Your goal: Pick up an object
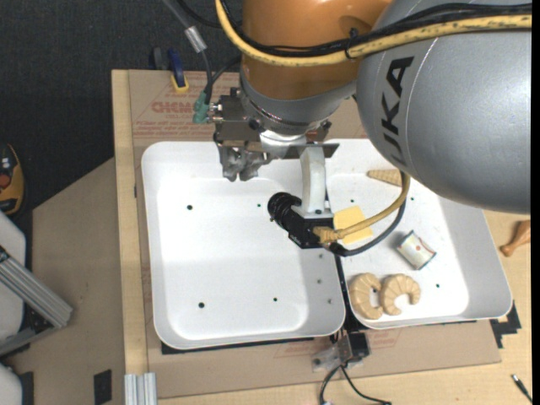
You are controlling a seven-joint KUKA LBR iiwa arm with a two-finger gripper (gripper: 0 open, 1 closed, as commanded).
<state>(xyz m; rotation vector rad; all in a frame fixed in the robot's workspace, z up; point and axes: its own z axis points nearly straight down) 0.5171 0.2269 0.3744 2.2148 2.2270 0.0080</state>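
**Arm over the bins**

From above, the pincer hangs over the far edge of the left bin; I cannot tell how it is set. In the right bin lie 2 croissants near the front, a yellow block by the divider, a small silver cylinder and a cone at the back. A cardboard surface carries both bins.

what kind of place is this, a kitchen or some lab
Most likely a robotics lab test bench, not a kitchen: a KUKA arm with cabling hangs over two white bins on a cardboard-covered bench, and the croissants look like toy grasping props.
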